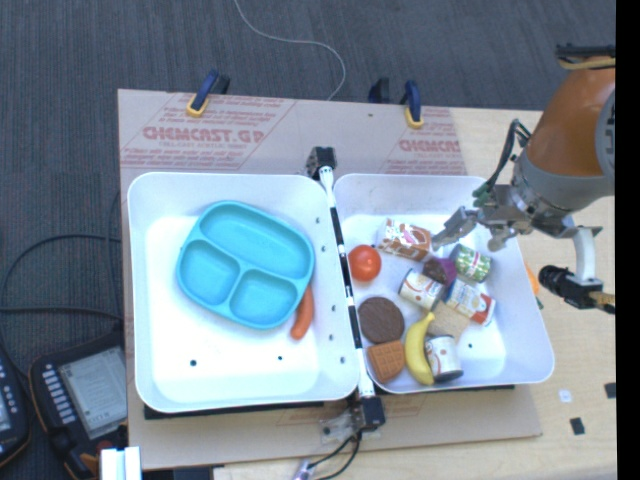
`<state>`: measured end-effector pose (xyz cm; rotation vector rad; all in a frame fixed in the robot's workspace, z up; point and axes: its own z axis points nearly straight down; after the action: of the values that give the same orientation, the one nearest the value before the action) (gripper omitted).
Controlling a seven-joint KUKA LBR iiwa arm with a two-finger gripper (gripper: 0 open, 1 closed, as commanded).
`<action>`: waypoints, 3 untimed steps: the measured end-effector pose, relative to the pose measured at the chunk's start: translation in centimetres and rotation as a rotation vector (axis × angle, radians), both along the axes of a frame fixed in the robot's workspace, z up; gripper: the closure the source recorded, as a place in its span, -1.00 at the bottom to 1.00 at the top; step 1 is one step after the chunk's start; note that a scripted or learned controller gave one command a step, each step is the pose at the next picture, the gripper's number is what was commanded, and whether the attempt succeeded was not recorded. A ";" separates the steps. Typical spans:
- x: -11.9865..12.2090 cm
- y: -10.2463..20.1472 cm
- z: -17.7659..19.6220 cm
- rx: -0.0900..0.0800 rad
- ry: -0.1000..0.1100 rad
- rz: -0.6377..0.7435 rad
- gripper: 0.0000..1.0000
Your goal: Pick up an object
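Your arm reaches in over the right bin (520, 363), its gripper (478, 224) hanging above the far side of a heap of toy food, fingers spread, one dark finger angled left toward a snack packet (404, 238) and nothing between them. The candidates lie just below: a small green-and-white can (473, 264) almost under the wrist, a second can (419, 288) beside it, a tomato (365, 263) against the divider, a brown cookie (381, 319), a banana (420, 348) and a waffle-like square (385, 360) nearer the front. The left bin (150, 298) holds a blue sectioned plate (245, 265) with a carrot (302, 314) at its edge. To do this step well, you should likely commit to one item standing apart from its neighbours; the green-and-white can touches several others, so a descent there risks the fingers landing on two things at once. The packet looks flatter and clearer on its far side. Centre the open fingers over the chosen piece, line them across its narrow side, and come straight down before closing.
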<state>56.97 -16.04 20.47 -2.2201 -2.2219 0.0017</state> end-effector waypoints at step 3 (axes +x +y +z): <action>-2.2 0.2 -8.2 -0.003 -0.006 -0.001 -1.00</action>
<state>54.72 -15.83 12.23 -2.2259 -2.2252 -0.0009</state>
